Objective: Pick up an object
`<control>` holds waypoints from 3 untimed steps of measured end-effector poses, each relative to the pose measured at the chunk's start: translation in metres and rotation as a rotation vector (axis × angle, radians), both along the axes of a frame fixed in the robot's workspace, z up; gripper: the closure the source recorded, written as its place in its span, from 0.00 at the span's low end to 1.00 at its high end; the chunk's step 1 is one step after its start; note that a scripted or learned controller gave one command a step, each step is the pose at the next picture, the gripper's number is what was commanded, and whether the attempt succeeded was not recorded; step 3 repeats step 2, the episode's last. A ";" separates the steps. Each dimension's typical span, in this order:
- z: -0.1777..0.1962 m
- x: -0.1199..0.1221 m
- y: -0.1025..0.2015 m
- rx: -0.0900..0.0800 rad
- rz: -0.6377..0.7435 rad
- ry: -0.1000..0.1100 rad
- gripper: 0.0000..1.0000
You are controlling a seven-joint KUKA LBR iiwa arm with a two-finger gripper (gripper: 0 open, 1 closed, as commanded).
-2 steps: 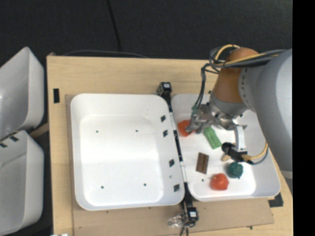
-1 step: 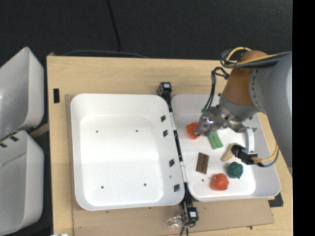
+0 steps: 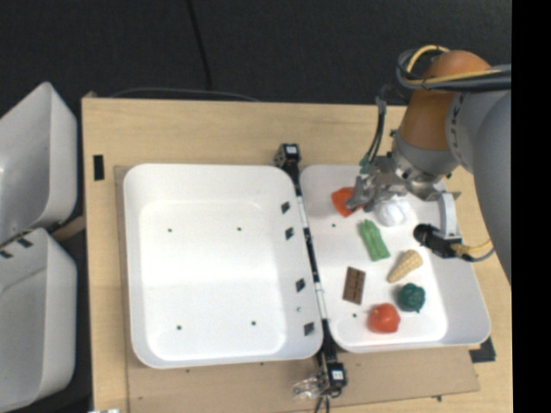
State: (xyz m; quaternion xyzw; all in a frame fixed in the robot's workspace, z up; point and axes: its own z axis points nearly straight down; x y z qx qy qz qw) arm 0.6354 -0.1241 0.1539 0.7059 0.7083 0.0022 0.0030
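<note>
The right bin (image 3: 465,317) holds several small things. An orange-red piece (image 3: 342,200) lies at its far left, partly under my gripper (image 3: 368,198). A green block (image 3: 374,239) sits just in front of it. A white round thing (image 3: 393,212) lies beside the gripper on its right. Further forward are a brown bar (image 3: 354,285), a pale yellow cone (image 3: 405,266), a dark teal lump (image 3: 411,297) and a red ball (image 3: 384,318). The gripper hangs low over the far part of the bin, close to the orange-red piece.
The left bin (image 3: 207,265) stands beside the right one, split from it by a ridge with black clips (image 3: 303,231). Wooden bench edge (image 3: 103,231) runs around both. White padded shapes (image 3: 34,231) stand off the bench at left.
</note>
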 end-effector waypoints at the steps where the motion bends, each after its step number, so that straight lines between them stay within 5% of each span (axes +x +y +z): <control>1: 0.051 0.058 0.074 0.002 0.006 -0.003 1.00; 2: 0.055 0.011 0.077 -0.001 -0.005 0.009 1.00; 3: 0.055 0.011 0.077 -0.001 -0.005 0.009 1.00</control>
